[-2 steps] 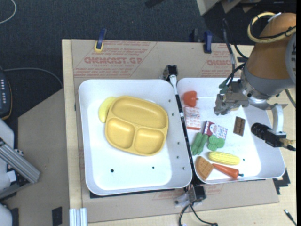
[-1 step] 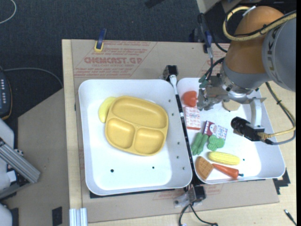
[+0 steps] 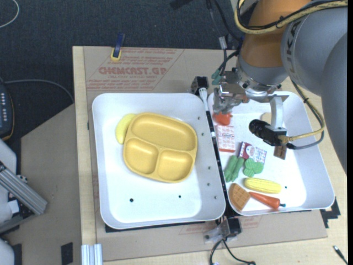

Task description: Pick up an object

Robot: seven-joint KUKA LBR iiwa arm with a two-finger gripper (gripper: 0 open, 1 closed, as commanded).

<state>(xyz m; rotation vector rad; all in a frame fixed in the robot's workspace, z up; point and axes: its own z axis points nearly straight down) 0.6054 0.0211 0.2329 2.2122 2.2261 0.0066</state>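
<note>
My gripper hangs over the top left corner of the right bin, close to the wall between the two bins. Right below it lies a small red object, partly hidden by the gripper. Whether the gripper touches it I cannot tell. A red-and-white packet lies just in front of the red object. Further forward are a small pink-and-white box, a green vegetable, a yellow corn cob, a carrot and a tan wafer.
The left bin holds a yellow divided plate with a yellow piece tucked under its left edge. The grey arm and its orange band cover the right bin's back. A black cable fitting hangs beside the gripper.
</note>
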